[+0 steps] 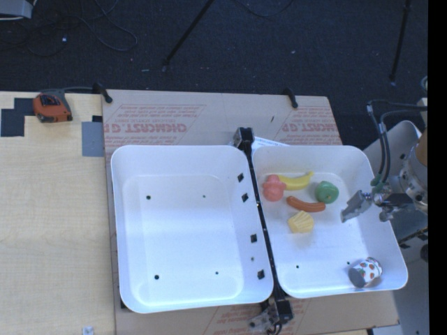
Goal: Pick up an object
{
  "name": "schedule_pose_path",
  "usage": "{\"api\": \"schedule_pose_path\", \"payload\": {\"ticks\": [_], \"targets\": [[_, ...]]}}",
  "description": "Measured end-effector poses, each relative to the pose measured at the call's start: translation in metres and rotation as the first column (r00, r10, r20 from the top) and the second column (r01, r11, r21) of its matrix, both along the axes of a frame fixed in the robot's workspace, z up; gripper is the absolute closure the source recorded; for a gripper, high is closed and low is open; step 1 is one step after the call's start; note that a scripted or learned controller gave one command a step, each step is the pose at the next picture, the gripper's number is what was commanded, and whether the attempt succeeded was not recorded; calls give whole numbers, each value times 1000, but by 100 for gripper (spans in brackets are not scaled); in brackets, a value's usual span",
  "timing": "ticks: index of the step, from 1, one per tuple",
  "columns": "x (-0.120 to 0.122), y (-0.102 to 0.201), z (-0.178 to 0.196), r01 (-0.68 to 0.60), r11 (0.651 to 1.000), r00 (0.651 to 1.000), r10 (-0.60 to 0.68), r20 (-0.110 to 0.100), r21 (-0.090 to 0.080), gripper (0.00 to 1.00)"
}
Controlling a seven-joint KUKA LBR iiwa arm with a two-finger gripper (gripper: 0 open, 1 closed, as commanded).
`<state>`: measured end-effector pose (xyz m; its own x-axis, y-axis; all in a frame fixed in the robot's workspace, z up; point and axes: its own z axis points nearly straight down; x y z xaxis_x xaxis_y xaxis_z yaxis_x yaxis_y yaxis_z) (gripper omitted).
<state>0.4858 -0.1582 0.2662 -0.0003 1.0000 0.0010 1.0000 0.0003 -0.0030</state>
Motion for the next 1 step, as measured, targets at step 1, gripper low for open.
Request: {"api": "schedule_pose_path", "payload": {"ticks": [1], "targets": [[88,-7,-168,-5,1000,1000,5,-1,0,0]]}}
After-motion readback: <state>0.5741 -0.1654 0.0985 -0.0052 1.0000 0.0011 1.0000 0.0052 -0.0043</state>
